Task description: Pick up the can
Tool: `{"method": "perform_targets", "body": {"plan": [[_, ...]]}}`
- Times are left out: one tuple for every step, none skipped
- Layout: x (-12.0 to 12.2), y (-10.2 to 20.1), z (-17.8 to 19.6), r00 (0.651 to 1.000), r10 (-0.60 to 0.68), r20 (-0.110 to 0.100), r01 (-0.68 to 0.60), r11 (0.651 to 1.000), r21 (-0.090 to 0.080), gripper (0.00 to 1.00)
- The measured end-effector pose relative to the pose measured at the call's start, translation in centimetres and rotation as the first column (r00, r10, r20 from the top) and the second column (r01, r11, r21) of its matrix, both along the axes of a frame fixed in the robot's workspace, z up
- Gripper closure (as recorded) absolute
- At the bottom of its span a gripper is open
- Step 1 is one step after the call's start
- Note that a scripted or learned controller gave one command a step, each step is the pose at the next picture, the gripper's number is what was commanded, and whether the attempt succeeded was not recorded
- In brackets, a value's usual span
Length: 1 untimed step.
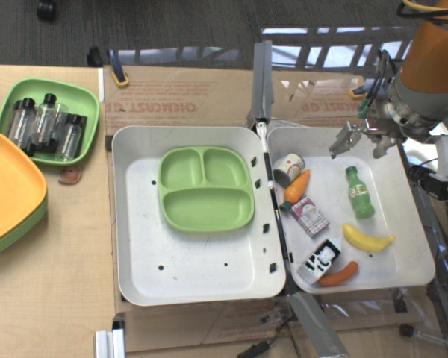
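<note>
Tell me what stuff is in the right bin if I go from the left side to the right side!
Can → carrot → pink carton → black-and-white box → green bottle → banana.

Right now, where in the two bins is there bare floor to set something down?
The left white bin has bare floor all around the green divided plate, widest along the near edge. The right white bin is crowded: small tipped can, orange carrot, green bottle, yellow banana. Its far strip under the gripper is bare.
</note>
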State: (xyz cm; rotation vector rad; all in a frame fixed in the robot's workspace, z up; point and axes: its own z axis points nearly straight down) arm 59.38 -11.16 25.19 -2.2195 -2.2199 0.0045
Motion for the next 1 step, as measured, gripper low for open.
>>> {"method": "perform_targets", "body": {"plan": [[1.16,6.43,-6.19,1.0,-0.023,0.0,0.023,1.0,-0.001,0.0]]}}
